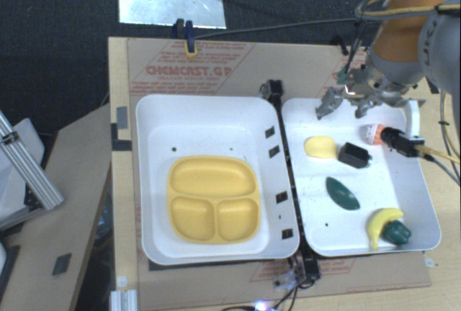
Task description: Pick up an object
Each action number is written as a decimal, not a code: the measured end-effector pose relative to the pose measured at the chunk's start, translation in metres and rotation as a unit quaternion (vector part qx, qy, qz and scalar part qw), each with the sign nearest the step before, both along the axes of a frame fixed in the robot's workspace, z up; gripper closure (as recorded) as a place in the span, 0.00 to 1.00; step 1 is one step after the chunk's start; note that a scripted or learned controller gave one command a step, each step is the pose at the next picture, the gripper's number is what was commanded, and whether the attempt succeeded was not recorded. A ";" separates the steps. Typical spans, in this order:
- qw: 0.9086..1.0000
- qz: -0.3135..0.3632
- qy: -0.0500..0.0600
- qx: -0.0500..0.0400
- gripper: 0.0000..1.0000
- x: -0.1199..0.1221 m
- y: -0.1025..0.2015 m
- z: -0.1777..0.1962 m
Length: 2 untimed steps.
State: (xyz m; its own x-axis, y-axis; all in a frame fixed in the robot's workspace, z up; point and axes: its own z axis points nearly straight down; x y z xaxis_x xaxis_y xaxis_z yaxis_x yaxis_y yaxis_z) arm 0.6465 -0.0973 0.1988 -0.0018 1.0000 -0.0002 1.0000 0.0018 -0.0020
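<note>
In the right bin (418,191) lie a pale yellow lump (320,147), a black block (354,155), a dark green oval piece (343,194), a yellow banana (380,222) with a green object (397,232) against it, and a small orange and white item (372,133). My gripper (343,108) hangs over the far end of this bin, above and behind the yellow lump. Its two fingers stand spread apart, open, with nothing between them.
The left bin (155,158) holds a yellow divided tray (214,198). A black hinge strip (282,158) runs between the bins. The arm's orange band (410,14) and cables reach in from the right. A blue clamp (189,34) sits at the board's far edge.
</note>
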 end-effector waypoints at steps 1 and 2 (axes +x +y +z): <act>1.000 -0.001 0.000 0.000 0.00 -0.001 -0.010 -0.053; 1.000 0.001 -0.001 0.000 0.00 0.004 -0.003 -0.111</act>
